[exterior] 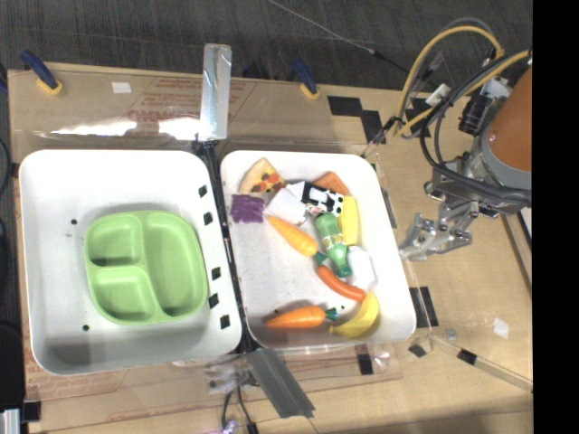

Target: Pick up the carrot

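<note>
Two orange carrot-like pieces lie in the right bin (391, 242). One carrot (294, 317), with a green tip, rests along the bin's front wall beside a yellow banana (363, 318). A second, smaller carrot (291, 234) lies slanted near the bin's middle. A reddish-orange pepper-like piece (341, 284) sits between them. My gripper (432, 239) hangs outside the bin, over the bench to its right, well apart from both carrots and with nothing visible in it.
The right bin also holds a pizza slice (262, 179), a purple piece (247, 208), a black-and-white block (322, 197), a yellow corn piece (349, 221) and a green bottle (331, 240). A green divided plate (145, 265) lies in the left bin (45, 188). Cables (434, 80) loop at the upper right.
</note>
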Robot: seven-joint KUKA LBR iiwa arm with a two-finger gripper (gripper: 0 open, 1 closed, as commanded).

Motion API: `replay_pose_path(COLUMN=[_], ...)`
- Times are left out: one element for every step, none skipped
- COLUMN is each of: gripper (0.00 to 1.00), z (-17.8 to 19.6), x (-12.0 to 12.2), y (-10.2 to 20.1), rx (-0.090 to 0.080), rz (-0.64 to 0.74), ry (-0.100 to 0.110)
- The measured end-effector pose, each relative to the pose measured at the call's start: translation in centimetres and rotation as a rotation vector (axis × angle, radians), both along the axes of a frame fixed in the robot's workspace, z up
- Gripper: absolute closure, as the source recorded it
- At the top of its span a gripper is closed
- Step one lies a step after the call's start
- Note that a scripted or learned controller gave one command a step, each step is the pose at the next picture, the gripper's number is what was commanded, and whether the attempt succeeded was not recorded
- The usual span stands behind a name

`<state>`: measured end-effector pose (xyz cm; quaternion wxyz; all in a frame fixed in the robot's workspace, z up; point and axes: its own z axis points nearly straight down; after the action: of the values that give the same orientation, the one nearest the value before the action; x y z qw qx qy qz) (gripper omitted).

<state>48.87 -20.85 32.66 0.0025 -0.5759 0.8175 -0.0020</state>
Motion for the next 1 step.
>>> replay_pose_path(gripper=[1.00], z=[-0.03], x=[4.53], y=[-0.18], rx=[0.000], rz=[0.266], ry=[0.004])
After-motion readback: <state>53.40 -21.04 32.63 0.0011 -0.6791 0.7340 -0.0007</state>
